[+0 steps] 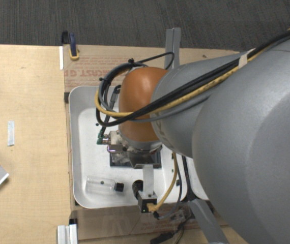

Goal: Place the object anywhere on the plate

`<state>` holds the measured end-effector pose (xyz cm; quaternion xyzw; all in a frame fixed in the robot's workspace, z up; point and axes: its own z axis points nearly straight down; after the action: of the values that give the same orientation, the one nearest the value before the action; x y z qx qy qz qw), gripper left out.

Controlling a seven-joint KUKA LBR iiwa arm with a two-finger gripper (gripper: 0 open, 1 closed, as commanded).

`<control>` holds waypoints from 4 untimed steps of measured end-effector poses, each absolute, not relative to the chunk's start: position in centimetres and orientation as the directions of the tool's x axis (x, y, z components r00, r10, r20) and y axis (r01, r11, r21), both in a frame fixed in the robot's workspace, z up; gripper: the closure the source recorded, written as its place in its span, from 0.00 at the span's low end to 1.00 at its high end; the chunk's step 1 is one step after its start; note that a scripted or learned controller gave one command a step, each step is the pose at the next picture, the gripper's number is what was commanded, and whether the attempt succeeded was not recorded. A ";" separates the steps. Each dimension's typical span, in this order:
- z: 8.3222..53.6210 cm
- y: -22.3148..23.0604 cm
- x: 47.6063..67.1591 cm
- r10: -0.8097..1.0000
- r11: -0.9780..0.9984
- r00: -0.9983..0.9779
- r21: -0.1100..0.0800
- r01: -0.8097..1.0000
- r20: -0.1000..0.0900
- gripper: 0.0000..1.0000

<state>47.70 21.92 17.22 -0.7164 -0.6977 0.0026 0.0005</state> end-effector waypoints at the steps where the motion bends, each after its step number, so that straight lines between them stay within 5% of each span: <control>1: 17.2 21.9 47.7 1.000 -0.027 0.027 -0.004 1.000 -0.003 0.00; 2: 20.2 8.7 52.3 0.940 -0.340 0.340 -0.002 0.940 -0.004 0.00; 3: 9.1 15.0 53.5 0.771 -0.637 0.637 -0.001 0.771 -0.004 0.00; 4: 9.1 15.9 61.7 0.666 -0.746 0.746 0.002 0.666 -0.006 0.00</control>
<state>61.68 15.91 9.09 -0.9343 -0.3565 0.0023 -0.0020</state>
